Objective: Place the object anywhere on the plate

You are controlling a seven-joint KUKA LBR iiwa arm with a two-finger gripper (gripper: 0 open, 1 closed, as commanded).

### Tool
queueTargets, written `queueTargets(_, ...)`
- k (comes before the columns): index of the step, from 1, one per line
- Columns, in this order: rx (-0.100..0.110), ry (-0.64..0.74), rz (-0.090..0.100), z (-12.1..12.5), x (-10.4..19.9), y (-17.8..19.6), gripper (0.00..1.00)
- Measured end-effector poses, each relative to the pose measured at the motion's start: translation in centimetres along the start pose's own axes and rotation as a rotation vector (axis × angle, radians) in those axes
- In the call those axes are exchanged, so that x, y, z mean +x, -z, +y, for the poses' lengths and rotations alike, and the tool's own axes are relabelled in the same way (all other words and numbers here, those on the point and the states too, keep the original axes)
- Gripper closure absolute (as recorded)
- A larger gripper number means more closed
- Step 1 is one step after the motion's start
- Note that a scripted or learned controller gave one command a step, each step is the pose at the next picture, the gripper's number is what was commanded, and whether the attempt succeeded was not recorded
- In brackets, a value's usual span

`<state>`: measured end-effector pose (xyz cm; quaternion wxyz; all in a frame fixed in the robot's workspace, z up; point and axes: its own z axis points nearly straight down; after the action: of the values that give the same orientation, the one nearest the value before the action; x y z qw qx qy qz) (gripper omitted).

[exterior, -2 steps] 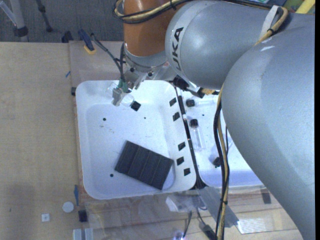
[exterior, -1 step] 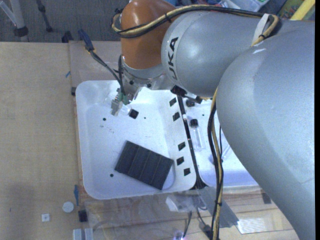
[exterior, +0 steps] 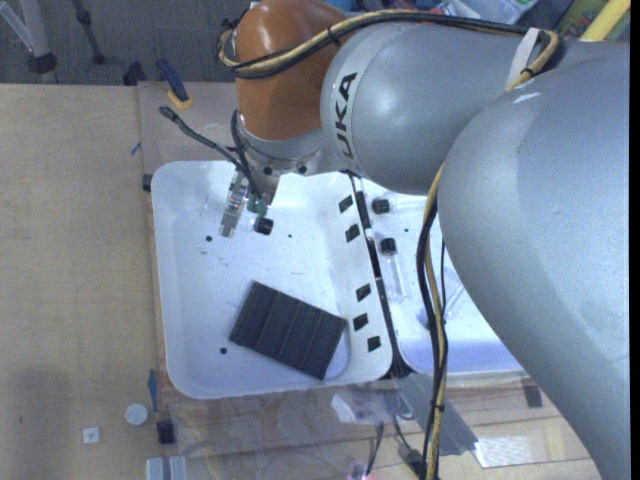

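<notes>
My grey arm (exterior: 470, 118), with its orange band (exterior: 280, 63) above the wrist, reaches in from the right and hangs over the far end of the left white bin (exterior: 190, 268). My pincer (exterior: 245, 213) points down near that bin's far left corner, its slim fingers (exterior: 232, 213) just above the white floor; I cannot tell whether they are parted or closed, and I see nothing between them. A small teal and black fitting sits at the base of the fingers. The dark ribbed plate (exterior: 288, 330), a flat rectangular slab, lies tilted on the near half of the same bin, well apart from the pincer and toward the bin's right wall. The object meant for the plate I cannot pick out with any certainty; nothing rests on the plate's ribbed top. A row of black clips (exterior: 355, 263) runs along the seam where the left bin meets the right bin (exterior: 470, 353), much of which my arm hides. A yellow-and-black cable (exterior: 432, 298) trails down over that seam. On the pale table (exterior: 70, 268) near the bin's near left corner lies a small round grey disc (exterior: 136, 414), and a blue-and-yellow clamp (exterior: 174, 84) sits beyond the far edge.
</notes>
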<state>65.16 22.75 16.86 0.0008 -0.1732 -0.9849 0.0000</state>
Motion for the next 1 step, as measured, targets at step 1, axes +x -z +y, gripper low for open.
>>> queueTargets(1,-0.002,0.374,0.0,-0.03,-0.56,-3.12,1.0)
